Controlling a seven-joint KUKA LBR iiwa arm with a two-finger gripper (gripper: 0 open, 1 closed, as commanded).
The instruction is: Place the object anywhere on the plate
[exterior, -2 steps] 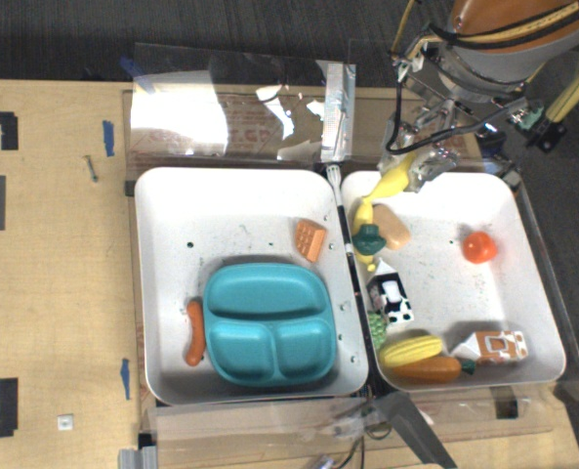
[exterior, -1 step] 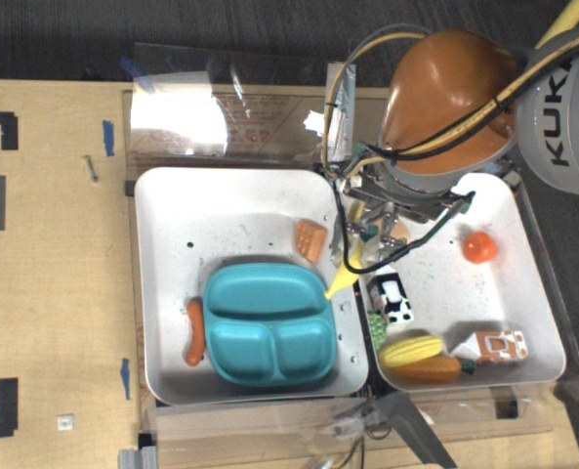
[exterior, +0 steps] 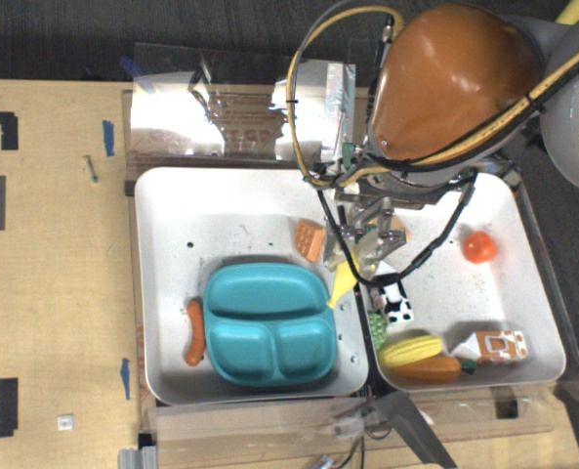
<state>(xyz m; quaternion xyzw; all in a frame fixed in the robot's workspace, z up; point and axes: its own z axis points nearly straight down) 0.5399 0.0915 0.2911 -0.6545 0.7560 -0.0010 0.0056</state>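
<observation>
You are looking at the carry step, or so it seems. The gripper (exterior: 359, 252) is hanging over the seam between the two bins, and a small yellow object (exterior: 342, 283) is sitting right at its tips, just off the plate's 2 o'clock corner. Cables are crossing the fingers, so you cannot tell whether they are clamping that yellow piece or merely hovering beside it.

If the grip is real, the next move is calling for a short shift toward 8 o'clock, so the piece is hanging over the teal surface before any release; let go where it is now and it is likely falling on the rim or the bin floor.

In the left bin (exterior: 162, 223), the teal plate (exterior: 268, 322) is lying with its three compartments bare. An orange sausage-like piece (exterior: 195, 332) is lying just beside the plate at its 9 o'clock, and an orange block (exterior: 310, 239) is resting near its 1 o'clock.

In the right bin (exterior: 533, 291), a red-orange ball (exterior: 479, 247) is sitting toward 2 o'clock, a black-and-white item (exterior: 396, 308) near the seam, a yellow-and-orange toy (exterior: 418, 357) at 7 o'clock, and a small orange-and-white piece (exterior: 498, 345) at 5 o'clock.
</observation>
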